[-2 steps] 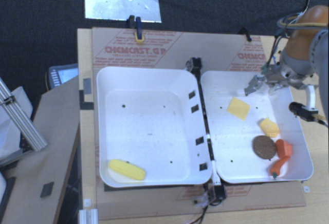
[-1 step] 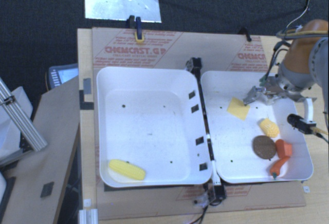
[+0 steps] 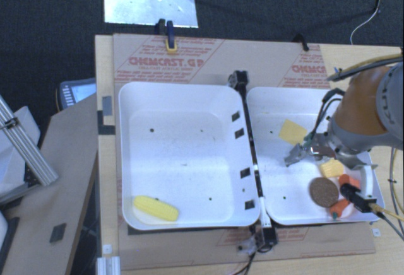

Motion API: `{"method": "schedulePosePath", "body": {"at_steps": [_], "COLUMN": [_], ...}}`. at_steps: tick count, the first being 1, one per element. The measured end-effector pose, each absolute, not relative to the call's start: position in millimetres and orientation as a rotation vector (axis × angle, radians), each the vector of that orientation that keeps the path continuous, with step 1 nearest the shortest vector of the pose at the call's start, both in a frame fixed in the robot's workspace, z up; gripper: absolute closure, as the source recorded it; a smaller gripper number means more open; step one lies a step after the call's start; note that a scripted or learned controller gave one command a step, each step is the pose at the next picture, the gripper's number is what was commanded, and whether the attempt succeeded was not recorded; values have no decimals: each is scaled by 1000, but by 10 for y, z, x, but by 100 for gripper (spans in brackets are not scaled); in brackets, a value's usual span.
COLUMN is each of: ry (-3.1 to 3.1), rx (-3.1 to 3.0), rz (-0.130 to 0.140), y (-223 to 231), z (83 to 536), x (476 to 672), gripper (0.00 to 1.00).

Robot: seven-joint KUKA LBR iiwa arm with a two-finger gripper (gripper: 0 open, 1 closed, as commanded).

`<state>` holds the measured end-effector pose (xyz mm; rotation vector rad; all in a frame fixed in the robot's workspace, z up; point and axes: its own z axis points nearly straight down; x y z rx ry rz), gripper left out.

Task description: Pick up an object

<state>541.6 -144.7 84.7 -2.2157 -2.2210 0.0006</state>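
Camera view shows the gripper (image 3: 295, 156) low in the right bin (image 3: 273, 207), its fingers slightly parted with nothing between them. A yellow block (image 3: 293, 131) lies just beyond the fingertips, up-frame, its long axis slanting across the bin. A brown disc (image 3: 324, 192) sits below and right of the tool, near. The corn cob (image 3: 156, 208) lies well apart in the left bin (image 3: 183, 92).

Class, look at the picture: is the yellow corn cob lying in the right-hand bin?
No, the corn cob lies in the left bin's near corner.
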Motion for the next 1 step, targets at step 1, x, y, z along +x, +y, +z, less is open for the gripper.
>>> {"method": "schedulePosePath", "body": {"at_steps": [1], "ry": [-2235], "rx": [-2218], "rz": [-8], "y": [-1404], "z": [863], "x": [6213], "gripper": [0]}}
